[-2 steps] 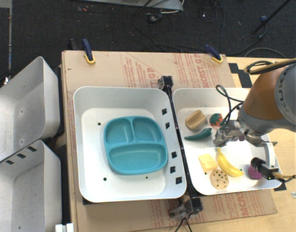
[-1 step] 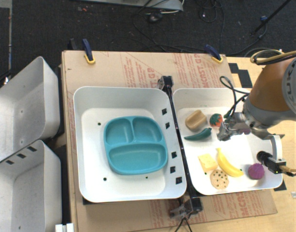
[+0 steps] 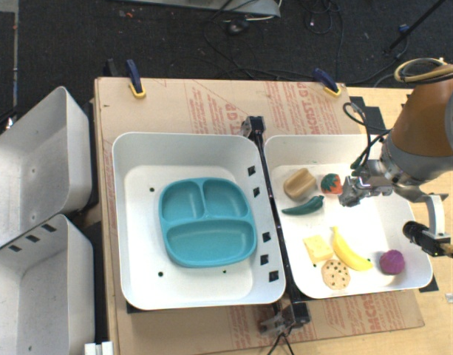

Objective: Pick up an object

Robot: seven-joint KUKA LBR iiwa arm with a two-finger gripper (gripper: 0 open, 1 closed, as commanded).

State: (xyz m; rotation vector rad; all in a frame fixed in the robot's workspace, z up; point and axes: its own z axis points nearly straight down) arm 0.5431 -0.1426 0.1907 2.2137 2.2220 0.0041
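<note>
Claw (image 3: 352, 196) over right bin (image 3: 359, 145), six food items

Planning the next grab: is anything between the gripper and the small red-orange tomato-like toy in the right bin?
Nothing visible. The gripper sits right beside the small red-orange tomato-like toy in the right white bin. The tan bread-like block and dark green pepper lie on the toy's far side.

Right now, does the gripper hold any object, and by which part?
It cannot be told: the gripper hangs close beside the small red-and-green toy, and nothing is seen in it.
</note>
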